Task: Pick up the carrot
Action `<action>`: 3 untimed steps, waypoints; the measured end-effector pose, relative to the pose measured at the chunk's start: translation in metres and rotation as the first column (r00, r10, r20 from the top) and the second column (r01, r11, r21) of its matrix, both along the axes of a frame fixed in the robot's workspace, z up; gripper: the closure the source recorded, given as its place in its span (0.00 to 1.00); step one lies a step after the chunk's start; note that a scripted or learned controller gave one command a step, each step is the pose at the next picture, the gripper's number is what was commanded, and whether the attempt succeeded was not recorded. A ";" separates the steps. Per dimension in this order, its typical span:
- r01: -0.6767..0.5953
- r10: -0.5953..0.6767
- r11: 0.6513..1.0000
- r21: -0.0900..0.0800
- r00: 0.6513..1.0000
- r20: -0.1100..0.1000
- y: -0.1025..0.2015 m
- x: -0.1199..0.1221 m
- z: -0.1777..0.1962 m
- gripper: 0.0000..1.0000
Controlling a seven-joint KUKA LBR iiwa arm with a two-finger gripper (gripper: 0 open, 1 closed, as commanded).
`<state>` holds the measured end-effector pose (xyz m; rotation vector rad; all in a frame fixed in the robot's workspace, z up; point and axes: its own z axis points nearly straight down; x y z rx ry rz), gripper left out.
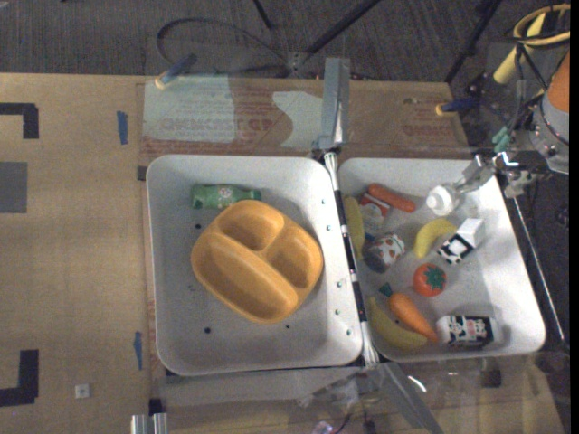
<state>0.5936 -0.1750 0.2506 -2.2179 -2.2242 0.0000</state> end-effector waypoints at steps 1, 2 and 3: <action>-0.310 0.310 0.951 0.001 0.951 0.000 0.031 0.000 -0.117 0.00; -0.260 0.260 0.966 -0.002 0.966 0.004 0.047 -0.051 -0.164 0.00; -0.041 0.041 0.999 0.000 0.999 0.005 0.072 -0.108 -0.164 0.00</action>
